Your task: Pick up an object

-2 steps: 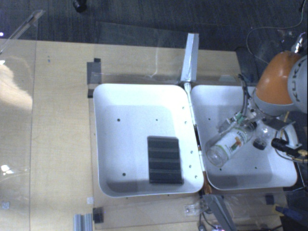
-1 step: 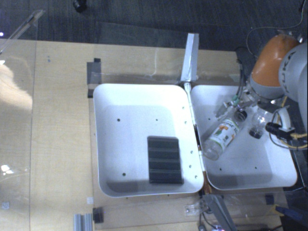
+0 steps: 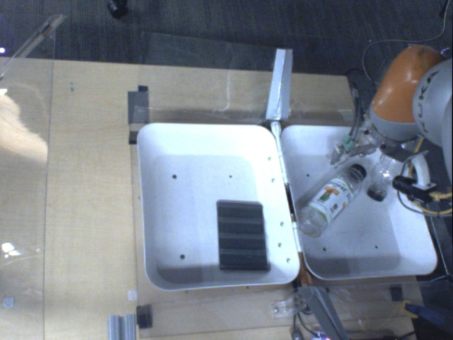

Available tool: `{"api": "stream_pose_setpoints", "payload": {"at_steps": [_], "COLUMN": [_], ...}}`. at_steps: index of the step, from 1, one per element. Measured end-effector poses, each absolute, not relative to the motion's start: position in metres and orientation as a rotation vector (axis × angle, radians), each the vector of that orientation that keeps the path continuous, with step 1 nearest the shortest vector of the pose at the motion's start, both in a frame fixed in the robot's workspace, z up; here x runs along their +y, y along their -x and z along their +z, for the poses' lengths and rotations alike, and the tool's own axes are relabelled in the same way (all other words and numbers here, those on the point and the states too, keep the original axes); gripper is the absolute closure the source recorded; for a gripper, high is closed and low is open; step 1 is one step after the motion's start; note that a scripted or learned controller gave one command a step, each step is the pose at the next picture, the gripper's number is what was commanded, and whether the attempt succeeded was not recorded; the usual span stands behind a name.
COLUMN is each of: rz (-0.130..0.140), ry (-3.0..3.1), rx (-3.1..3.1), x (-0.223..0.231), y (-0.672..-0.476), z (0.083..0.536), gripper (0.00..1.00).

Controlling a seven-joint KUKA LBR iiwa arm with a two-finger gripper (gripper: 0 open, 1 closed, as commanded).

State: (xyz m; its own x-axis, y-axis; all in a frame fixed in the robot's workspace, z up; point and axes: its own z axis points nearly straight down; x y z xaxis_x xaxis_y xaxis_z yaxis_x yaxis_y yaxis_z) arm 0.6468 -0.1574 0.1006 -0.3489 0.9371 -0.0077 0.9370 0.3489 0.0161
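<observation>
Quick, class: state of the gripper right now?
Gripper: cannot be told; it sits above the cap end of the clear bottle in the right bin.

Black ribbed block (image 3: 242, 235), white bins (image 3: 205, 137), orange-labelled clear bottle (image 3: 330, 199)

A clear bottle (image 3: 331, 200) with a dark cap is lying tilted in the right bin (image 3: 417, 253), its base nearing the divider. The gripper (image 3: 354, 147) is hovering just above the cap end, under the arm's (image 3: 403, 91) orange band. A black ridged block (image 3: 242, 235) is lying in the left bin (image 3: 163, 190).
</observation>
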Motion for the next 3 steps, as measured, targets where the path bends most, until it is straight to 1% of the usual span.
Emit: {"api": "stream_pose_setpoints", "payload": {"at_steps": [1, 2, 3], "rz": [0.014, 0.010, 0.010], "ry": [-1.783, -1.661, -1.675], "rx": [2.567, 2.655, 2.640], "x": [-0.157, -0.114, -0.126], "y": [-0.647, -0.574, -0.528], "z": [0.101, 0.089, 0.090], "gripper": [0.00, 0.00, 0.00]}}
